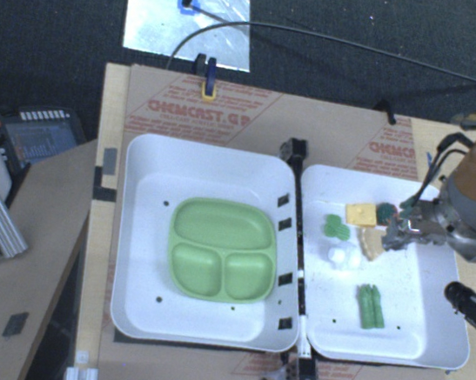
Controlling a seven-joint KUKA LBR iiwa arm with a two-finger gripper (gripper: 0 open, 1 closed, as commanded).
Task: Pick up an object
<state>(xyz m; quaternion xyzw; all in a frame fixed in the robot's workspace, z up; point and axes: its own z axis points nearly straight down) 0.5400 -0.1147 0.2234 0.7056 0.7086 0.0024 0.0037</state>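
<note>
Dark carpet floor surrounds a wooden bench, with perhaps a foil sheet beyond.

Small items crowd the right bin's upper part; below seems open.

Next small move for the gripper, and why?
Probably lower straight down. The gripper sits over the right bin, above the tan piece beside the yellow block; nothing shows between its fingers, so that cluster looks like the closest target.
</note>
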